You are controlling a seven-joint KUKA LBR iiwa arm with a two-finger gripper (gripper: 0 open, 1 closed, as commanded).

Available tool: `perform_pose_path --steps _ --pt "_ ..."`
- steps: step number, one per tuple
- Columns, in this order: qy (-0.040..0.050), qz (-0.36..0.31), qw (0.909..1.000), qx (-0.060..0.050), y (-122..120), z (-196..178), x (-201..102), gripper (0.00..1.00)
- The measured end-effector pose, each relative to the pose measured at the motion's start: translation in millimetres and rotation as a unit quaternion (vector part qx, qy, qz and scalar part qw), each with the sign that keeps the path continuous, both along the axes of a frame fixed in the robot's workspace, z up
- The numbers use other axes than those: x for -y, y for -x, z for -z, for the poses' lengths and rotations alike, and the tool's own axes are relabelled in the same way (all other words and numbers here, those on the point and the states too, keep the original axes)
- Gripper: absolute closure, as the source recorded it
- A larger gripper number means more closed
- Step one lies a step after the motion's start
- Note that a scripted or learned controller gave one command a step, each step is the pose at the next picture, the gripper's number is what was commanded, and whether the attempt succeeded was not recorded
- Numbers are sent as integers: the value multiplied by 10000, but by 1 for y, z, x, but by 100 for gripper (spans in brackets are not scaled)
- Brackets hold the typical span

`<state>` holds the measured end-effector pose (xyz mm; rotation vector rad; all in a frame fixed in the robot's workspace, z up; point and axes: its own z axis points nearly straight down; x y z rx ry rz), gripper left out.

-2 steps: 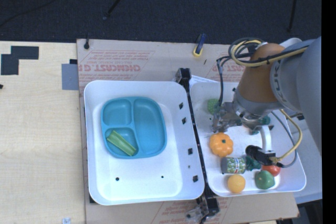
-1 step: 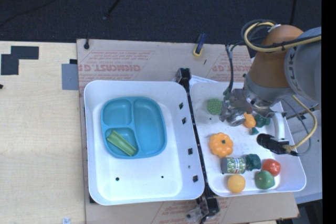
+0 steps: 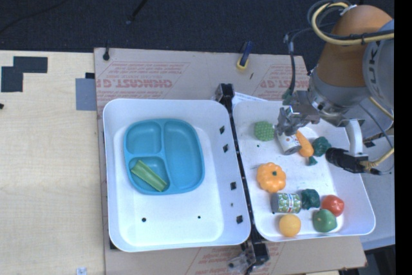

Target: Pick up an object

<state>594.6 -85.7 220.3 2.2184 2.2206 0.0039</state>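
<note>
The carrot [image 3: 304, 143] lies in the right bin [image 3: 360, 228], right of centre frame, long axis running upper left to lower right. Jaws [image 3: 287, 127] beside it; width unclear. Cardboard-covered desk [image 3: 167, 77].

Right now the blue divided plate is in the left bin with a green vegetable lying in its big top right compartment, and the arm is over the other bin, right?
Not quite. In the camera view the green vegetable lies in the lower left compartment of the blue divided plate, not the top right one. The rest holds: the plate is in the left bin, and the arm is over the right bin.
</note>
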Motion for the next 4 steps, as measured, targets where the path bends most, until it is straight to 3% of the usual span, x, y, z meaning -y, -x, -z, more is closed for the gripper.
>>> perform_pose_path --steps 1,2,4 --pt "-4 3 10000 -25 0 -7 1 100" --pt "-11 -9 10000 -45 24 -5 -40 100" --pt "-12 -13 10000 -52 99 -19 -113 100"
